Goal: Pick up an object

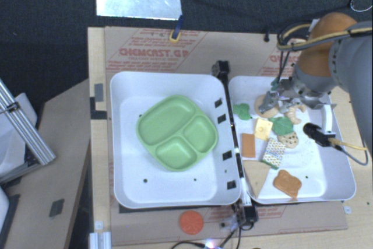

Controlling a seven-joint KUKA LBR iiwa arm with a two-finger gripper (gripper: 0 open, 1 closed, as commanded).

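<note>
Green tray (pixel 177 133) (three compartments), orange disc (pixel 191 221).

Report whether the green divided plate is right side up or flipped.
Right side up: the green divided plate lies flat in the left bin, its three compartments facing upward.

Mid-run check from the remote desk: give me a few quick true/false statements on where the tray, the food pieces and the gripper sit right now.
1. The green divided tray lies in the left bin. True.
2. The food pieces are scattered across both bins. False: they all lie in the right bin, with the green tray alone in the left one.
3. The gripper is down at the far end of the right bin, near the green leafy piece. True.
4. The toast-coloured piece lies at the far end of the right bin. False: it lies at the near end, apart from the gripper.
5. The arm reaches over the left bin. False: it is over the right bin.
</note>
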